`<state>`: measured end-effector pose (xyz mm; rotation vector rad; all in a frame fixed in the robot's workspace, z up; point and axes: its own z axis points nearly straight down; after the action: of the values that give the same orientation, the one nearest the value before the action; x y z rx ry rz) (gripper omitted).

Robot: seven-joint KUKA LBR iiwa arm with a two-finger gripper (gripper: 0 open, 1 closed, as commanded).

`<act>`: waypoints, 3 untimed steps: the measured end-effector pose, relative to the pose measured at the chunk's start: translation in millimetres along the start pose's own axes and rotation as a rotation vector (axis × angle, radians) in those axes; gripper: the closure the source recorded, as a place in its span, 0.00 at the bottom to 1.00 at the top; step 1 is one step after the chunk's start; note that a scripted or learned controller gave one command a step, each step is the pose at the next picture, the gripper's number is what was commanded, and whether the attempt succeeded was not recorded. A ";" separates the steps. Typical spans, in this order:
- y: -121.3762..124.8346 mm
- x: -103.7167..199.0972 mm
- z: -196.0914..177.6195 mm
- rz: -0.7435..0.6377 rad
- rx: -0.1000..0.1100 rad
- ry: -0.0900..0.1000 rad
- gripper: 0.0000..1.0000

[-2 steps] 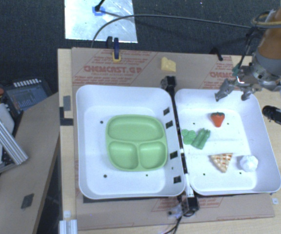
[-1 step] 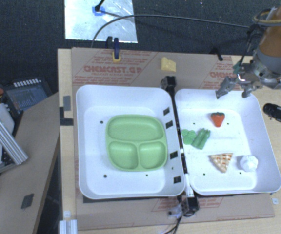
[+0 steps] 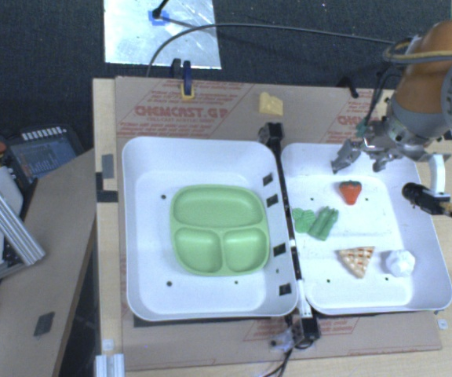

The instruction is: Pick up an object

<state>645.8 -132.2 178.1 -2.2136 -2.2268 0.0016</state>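
In the right bin [image 3: 426, 289] lie a red strawberry [image 3: 351, 191], a green leafy toy [image 3: 316, 221], a pizza slice [image 3: 356, 259] and a small white lump [image 3: 400, 263]. My gripper [image 3: 362, 160] hangs over the bin's far edge, just above and behind the strawberry. Its two dark fingers are spread apart, with nothing between them. The grey arm with its orange band [image 3: 438, 61] comes in from the upper right.
The left bin [image 3: 143, 210] holds a green divided plate [image 3: 217, 230]. Black clips [image 3: 275, 187] join the bins along the middle. A yellow block [image 3: 271, 103] lies on the cardboard behind the bins. A cable [image 3: 426, 199] runs by the right bin's edge.
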 end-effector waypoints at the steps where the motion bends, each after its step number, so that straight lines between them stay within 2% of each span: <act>1: 8.6 -0.4 57.5 -0.001 0.001 0.000 0.00; 2: 8.9 0.1 95.0 -0.001 -0.001 -0.001 0.00; 3: 10.9 0.0 81.2 -0.002 -0.008 -0.002 1.00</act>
<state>656.5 -132.1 96.8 -2.2158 -2.2344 -0.0055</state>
